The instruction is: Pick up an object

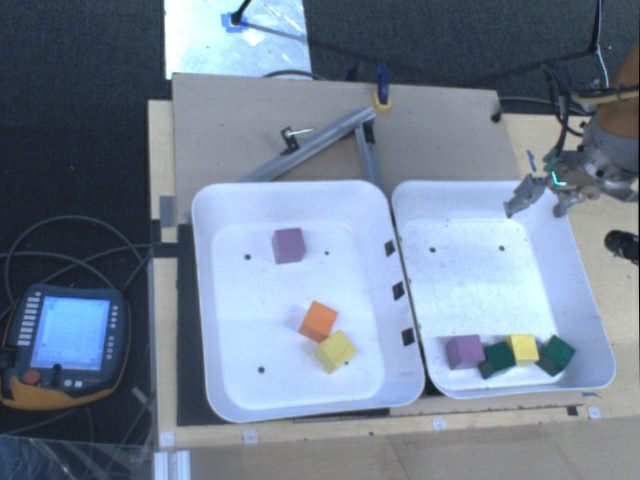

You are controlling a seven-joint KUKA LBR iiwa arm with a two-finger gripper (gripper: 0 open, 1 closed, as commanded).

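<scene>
Our gripper (541, 197) hangs spread open and empty over the right bin's (470, 268) far corner. The blocks (508, 352) sit along its near wall, well apart, awaiting our pick.

The arm (618, 118) at three o'clock is grey metal, with an orange band at its upper edge. Dark cables loop around its wrist. The gripper (545, 198) is grey, with a small teal-green light spot.

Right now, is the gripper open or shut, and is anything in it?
Open and holding nothing: the gripper shows two spread fingers with bare gap between them, above the right bin's far right corner.
</scene>
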